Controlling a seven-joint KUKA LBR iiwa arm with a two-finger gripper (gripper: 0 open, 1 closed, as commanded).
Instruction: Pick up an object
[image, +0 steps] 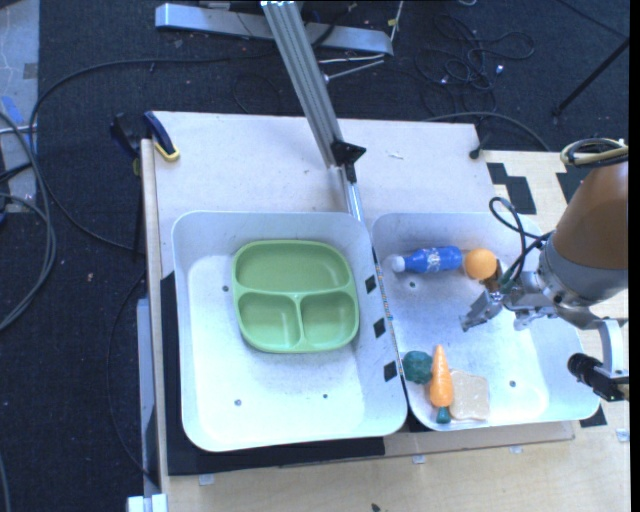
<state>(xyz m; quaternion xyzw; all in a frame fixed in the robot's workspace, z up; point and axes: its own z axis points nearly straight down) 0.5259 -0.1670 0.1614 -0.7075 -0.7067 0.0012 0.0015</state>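
**Mia:** Where is the gripper sitting?

**Ben:** It is hanging over the right bin, near the middle of it, a bit toward the bin's right edge. The arm is reaching in from the right.

**Mia:** Is it holding something?

**Ben:** No. The jaws are standing a little apart, and nothing is sitting between them.

**Mia:** What is lying close to it?

**Ben:** An orange ball is lying just beside the fingers, toward the bin's back edge. A blue bottle is lying on its side next to the ball, closer to the bin's left edge.

**Mia:** What else is in that bin?

**Ben:** A carrot, a small green thing and a tan sponge are sitting together near the front edge, well apart from the jaws.

**Mia:** And the left bin?

**Ben:** A green tray with three parts is resting in it, near the middle.
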